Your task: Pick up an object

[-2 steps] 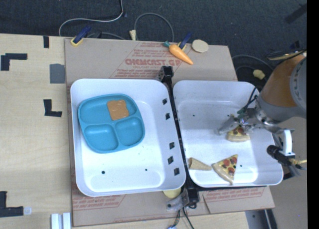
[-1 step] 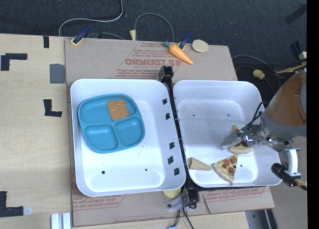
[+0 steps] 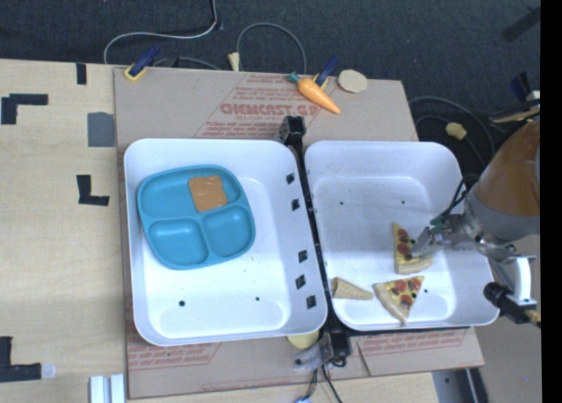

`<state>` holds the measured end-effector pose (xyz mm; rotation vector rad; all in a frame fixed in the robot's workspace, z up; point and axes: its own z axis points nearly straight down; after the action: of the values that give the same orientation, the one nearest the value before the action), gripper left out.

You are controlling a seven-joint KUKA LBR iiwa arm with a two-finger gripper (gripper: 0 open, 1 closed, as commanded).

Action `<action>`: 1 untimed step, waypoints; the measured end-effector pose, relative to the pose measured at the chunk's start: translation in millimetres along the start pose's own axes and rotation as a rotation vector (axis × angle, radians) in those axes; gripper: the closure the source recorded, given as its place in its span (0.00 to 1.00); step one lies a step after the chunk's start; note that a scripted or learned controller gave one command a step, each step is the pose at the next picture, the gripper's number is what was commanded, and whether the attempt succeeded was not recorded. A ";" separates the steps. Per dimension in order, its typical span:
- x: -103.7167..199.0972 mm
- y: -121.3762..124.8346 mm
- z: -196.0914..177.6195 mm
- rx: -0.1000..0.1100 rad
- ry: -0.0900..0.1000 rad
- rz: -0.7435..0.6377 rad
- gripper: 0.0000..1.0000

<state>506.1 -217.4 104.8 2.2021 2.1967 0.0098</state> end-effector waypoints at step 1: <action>45.7 43.7 11.2 0.008 0.003 -0.004 1.00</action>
<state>550.1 -172.0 93.9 2.2030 2.2074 0.0046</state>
